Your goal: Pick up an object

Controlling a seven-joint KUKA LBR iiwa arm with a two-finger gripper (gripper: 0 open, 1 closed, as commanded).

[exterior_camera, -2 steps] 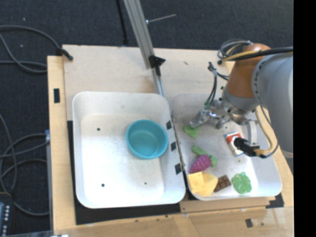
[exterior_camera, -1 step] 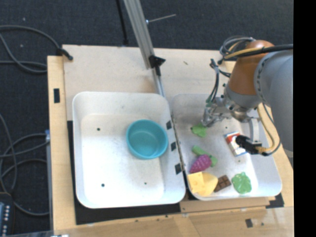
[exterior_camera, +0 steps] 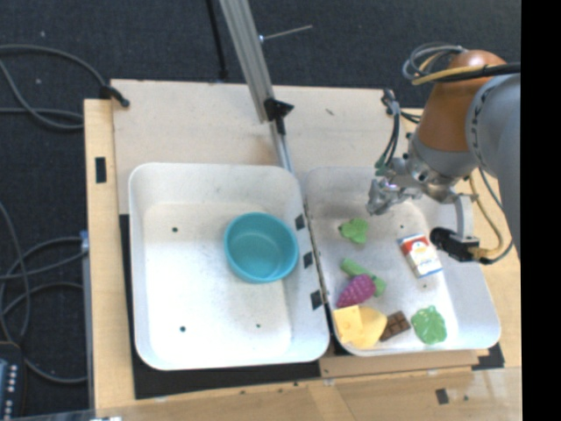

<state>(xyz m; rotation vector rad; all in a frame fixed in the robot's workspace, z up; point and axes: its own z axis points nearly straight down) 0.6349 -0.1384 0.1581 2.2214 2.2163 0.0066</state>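
Note:
My gripper (exterior_camera: pixel 379 202) hangs over the far part of the right bin (exterior_camera: pixel 465 323), just up and right of a small green toy (exterior_camera: pixel 354 230). Nothing shows between its fingers. Further toward the front lie a green leafy piece (exterior_camera: pixel 354 267), purple grapes (exterior_camera: pixel 358 289), a yellow cheese wedge (exterior_camera: pixel 359 324), a brown chocolate piece (exterior_camera: pixel 397 324) and a green lumpy toy (exterior_camera: pixel 429 324). A white and red small carton (exterior_camera: pixel 421 254) lies right of the middle.
The left bin (exterior_camera: pixel 175 323) holds a blue bowl (exterior_camera: pixel 260 246). A slanted metal post (exterior_camera: pixel 250 51) rises behind the bins. The grey arm with its orange band (exterior_camera: pixel 451 112) comes in from the right. Cables trail near the carton.

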